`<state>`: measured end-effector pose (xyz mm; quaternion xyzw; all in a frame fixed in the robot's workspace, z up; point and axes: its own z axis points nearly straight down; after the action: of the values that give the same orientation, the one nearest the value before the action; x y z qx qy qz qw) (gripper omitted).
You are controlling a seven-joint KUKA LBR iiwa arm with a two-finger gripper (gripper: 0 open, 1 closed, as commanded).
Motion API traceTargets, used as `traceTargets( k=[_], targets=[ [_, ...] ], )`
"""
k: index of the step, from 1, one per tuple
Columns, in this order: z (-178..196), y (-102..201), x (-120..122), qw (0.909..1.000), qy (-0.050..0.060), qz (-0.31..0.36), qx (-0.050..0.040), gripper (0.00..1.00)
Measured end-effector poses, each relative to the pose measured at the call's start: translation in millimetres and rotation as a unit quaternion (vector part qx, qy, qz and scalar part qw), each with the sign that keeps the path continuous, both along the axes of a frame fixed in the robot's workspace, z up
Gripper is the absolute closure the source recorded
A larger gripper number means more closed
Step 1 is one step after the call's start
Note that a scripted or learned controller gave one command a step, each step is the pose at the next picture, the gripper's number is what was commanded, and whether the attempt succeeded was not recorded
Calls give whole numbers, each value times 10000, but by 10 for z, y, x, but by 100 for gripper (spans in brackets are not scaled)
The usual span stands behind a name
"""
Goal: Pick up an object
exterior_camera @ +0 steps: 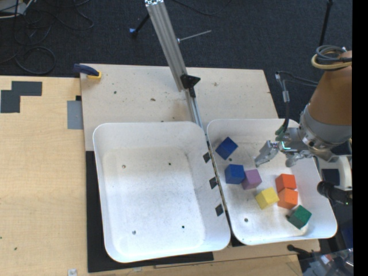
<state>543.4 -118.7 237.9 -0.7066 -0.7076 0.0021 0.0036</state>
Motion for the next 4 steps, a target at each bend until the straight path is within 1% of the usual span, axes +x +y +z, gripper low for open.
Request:
traceTargets(
  k=[1,2,3,4],
  targets=[
    [21,-15,6,10000,-25,-19,-5,0],
    [-428,27,-45,10000,2,-7,-1,0],
    [-1073,60,-84,10000,13,-8,2,0],
    [-1458,64,-76,10000,-32,-13,-2,0]
  ],
)
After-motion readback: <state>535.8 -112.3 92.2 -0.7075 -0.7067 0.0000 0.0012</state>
